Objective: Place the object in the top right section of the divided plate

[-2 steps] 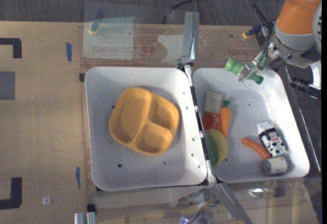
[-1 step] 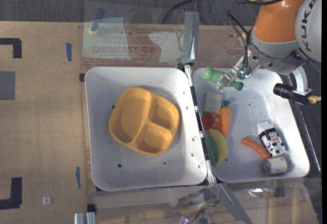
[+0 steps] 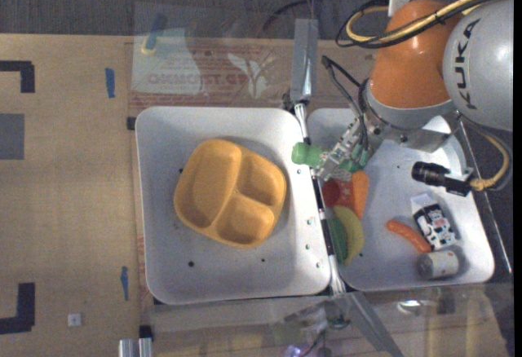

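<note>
A yellow divided plate with three sections lies in the left bin; nothing lies in any of its sections. My gripper hangs over the left edge of the right bin, close to the rim between the two bins. A small green object sits right at the gripper's tip, over that rim. I cannot see whether the gripper has hold of it.
In the right bin, below the gripper, lie a red piece, an orange carrot and a yellow-green fruit. Further right are a small orange carrot, a black-and-white packet and a grey cylinder.
</note>
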You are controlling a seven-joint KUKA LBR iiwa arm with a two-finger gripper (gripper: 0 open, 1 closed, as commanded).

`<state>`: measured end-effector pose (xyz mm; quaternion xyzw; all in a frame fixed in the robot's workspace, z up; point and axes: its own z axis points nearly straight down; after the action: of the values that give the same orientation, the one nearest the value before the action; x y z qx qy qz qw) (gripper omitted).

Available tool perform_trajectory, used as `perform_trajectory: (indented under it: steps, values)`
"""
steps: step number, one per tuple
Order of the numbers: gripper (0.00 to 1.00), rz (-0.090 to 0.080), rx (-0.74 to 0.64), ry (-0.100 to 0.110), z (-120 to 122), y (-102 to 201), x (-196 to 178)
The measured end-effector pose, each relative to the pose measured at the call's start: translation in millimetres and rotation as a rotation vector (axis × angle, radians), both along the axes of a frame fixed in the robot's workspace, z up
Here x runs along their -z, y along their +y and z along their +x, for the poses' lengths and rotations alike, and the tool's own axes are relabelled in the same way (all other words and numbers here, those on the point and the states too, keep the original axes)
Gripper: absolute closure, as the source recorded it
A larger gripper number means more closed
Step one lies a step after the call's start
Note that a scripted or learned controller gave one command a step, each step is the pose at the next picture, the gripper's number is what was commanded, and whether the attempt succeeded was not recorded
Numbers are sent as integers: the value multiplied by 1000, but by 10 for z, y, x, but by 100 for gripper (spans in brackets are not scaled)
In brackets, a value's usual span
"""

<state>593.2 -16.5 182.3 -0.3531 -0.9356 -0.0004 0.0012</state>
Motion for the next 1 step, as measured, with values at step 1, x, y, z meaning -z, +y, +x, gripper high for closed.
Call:
perform_trajectory:
  steps: [1]
  values:
    - [100, 1, -411, -1, -550, 335, -276]
